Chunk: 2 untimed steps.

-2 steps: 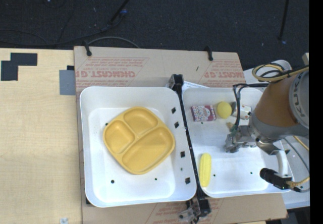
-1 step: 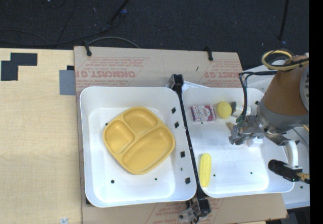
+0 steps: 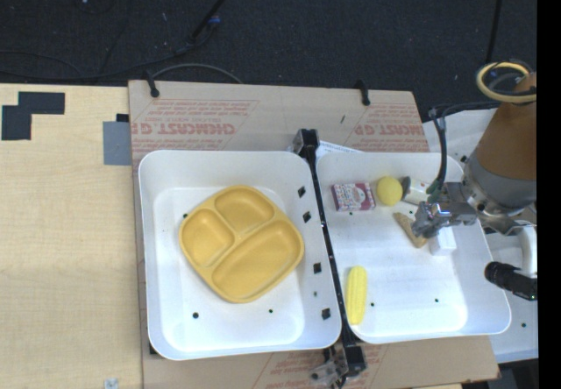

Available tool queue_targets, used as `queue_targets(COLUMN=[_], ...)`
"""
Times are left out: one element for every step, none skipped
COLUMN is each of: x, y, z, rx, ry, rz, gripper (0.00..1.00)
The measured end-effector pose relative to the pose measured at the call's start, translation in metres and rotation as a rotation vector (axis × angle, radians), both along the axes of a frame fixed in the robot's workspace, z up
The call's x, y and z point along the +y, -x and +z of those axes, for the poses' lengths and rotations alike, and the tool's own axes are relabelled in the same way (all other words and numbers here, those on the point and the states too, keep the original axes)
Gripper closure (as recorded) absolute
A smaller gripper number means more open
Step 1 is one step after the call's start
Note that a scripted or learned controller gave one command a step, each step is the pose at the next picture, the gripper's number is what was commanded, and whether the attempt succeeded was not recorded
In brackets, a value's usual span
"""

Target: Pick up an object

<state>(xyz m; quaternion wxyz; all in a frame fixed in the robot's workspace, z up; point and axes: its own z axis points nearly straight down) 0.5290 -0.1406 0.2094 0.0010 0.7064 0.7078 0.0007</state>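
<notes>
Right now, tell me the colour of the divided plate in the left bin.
Yellow: the divided plate, seen in the camera view.

In the left bin point(image 3: 158, 203) a yellow divided plate point(image 3: 242, 243) with three compartments lies flat, turned at an angle. In the right bin point(image 3: 473, 308) a yellow corn cob point(image 3: 356, 293) lies lengthwise near the middle divider. Toward the far wall sit a small pink-and-white packet point(image 3: 351, 195) and, just beside it, a yellow ball point(image 3: 389, 190). A tan piece point(image 3: 409, 228) lies beside the hand point(image 3: 429, 222).

dark floor point(image 3: 263, 19) (perhaps carpet), cables point(image 3: 210, 24)
</notes>
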Motion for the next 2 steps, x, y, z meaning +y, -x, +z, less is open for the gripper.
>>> queue_targets(x=[0.054,0.11], y=[-0.004,0.002], z=[-0.008,-0.012], rx=[0.006,0.008], ry=[-0.003,-0.004], rz=[0.002,0.003], gripper=[1.0,1.0])
